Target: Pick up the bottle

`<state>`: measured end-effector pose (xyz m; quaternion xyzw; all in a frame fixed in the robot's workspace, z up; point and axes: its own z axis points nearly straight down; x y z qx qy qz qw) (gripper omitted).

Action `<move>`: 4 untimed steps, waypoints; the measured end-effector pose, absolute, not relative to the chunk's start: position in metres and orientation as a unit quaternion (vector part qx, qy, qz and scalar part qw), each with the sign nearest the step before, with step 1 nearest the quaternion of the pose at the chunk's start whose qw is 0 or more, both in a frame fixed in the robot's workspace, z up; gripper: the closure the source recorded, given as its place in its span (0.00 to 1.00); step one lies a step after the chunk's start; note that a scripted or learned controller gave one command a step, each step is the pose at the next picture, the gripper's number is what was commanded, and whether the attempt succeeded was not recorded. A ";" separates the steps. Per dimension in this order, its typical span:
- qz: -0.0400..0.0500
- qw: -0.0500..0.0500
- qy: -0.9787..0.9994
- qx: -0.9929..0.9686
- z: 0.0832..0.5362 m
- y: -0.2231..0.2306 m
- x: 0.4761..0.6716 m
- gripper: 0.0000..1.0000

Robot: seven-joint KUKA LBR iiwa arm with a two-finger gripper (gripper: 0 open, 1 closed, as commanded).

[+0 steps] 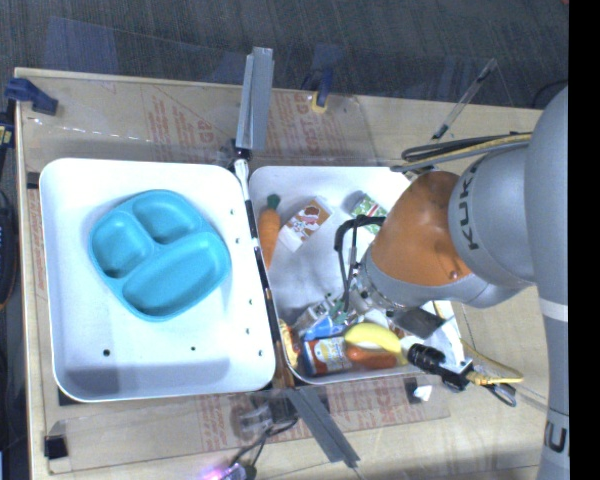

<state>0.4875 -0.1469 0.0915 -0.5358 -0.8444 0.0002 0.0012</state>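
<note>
The bottle (342, 356) lay on its side at the right bin's (280, 183) near edge, beside a banana (373, 339). The gripper (342, 313) hung above; jaw state could not be told. Grasping across the bottle's body seemed advisable.

bench (130, 118): pale wood-coloured top with faint red print | left bin (55, 298): white, lies on bench | right bin (280, 180): white, touching left bin's side | grey bar (253, 98): lies on bench behind the bins' seam
</note>
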 end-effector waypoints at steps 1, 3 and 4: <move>0.000 0.001 -0.846 -0.534 0.101 -0.147 0.488 1.00; 0.001 0.002 -0.836 -0.549 0.152 -0.166 0.493 1.00; 0.000 0.000 -0.861 -0.509 0.200 -0.105 0.533 1.00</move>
